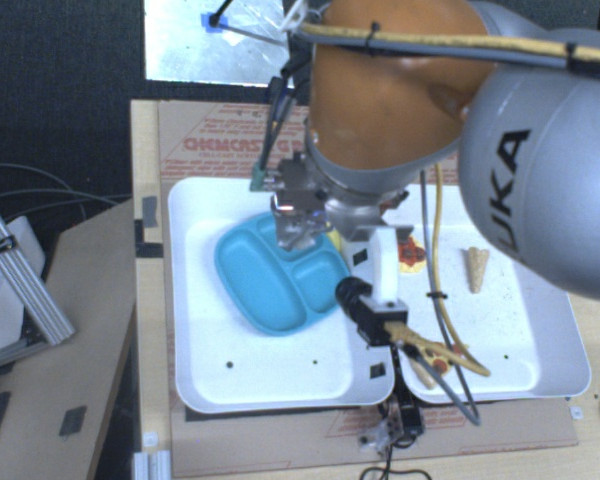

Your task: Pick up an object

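Observation:
A blue divided tray [275, 283] lies in the left bin [205, 368], tilted across its middle. My gripper [298, 230] hangs from the orange-banded wrist directly over the tray's far right corner, low and close to it. The wrist body hides where the gripper meets the tray. In the right bin [540, 368] lie a small tan cone [477, 267] and a small red and orange piece [412, 253]. A tan, yellowish thing with a red spot [442, 356] lies near that bin's front left corner.
The arm's big grey and orange body covers the far part of both bins. The ridge between the bins [380, 368] runs just right of the tray. A cardboard sheet [210, 133] lies under the bins, and a metal frame [20, 278] stands at left.

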Controlling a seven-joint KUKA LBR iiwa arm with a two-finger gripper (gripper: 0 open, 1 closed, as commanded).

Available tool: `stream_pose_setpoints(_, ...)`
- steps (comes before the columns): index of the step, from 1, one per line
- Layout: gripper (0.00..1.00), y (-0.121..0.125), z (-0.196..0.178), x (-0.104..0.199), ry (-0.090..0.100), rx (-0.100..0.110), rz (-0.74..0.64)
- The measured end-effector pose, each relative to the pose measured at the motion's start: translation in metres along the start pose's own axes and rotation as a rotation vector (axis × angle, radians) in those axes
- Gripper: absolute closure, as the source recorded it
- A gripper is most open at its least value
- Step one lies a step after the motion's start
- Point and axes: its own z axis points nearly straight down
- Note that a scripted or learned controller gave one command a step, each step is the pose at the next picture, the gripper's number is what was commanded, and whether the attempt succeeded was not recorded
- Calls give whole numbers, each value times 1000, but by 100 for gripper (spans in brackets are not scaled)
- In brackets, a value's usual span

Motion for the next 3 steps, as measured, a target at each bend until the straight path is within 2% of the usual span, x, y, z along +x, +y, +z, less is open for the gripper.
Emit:
stream_pose_setpoints(1, 100, 83, 73, 18, -1, -4, 8)
stream_pose_setpoints(2, 100, 0, 91, -5, -4, 9, 9)
stream_pose_setpoints(3, 100, 70, 147, 8, -4, 2, 9)
